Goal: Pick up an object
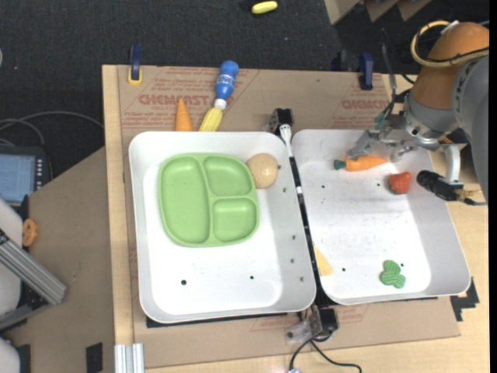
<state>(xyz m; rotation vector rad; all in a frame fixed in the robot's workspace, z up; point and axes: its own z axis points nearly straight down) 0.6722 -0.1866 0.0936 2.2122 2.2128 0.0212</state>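
Observation:
An orange toy carrot (363, 162) lies at the back of the right bin (435, 243). My gripper (382, 141) hangs just above and behind the carrot's right end, under the grey arm with its orange band (450, 49). A small red piece (400, 182) sits just right of the carrot. A green leafy piece (393, 273) rests near the bin's front right. Nothing shows as lifted off the bin floor.
The left bin (155, 278) holds a green divided plate (207, 199) and a tan ball (264, 169). A yellow scrap (322, 263) lies by the divider. Behind the bins on the board lie a blue-white bottle (225, 83), a corn cob (210, 119) and an orange cone (182, 116).

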